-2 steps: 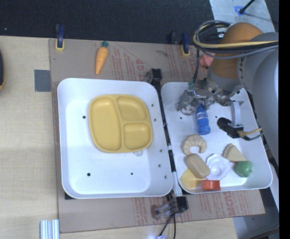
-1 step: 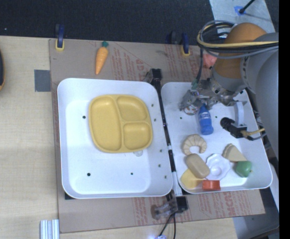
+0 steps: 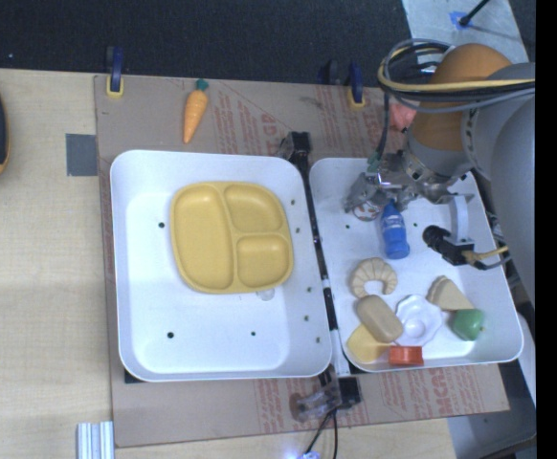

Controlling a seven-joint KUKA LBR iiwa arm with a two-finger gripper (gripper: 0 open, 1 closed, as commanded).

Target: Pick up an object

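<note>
A yellow three-compartment plastic tray (image 3: 231,234) lies in the left white bin (image 3: 144,342). An orange toy carrot (image 3: 194,113) rests on the tabletop (image 3: 39,256) behind it.

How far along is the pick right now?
Nothing looks picked yet. The hand is low in the right bin, at the top end of the blue bottle, which lies on the bin floor. Whether it has a grip is unclear. Left: secure the bottle and lift it clear.

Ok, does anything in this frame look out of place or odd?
One thing: the orange toy carrot lies outside both bins on the brown board, above the left white bin that holds the yellow divided plate. The other toys all sit in the right white bin.
</note>
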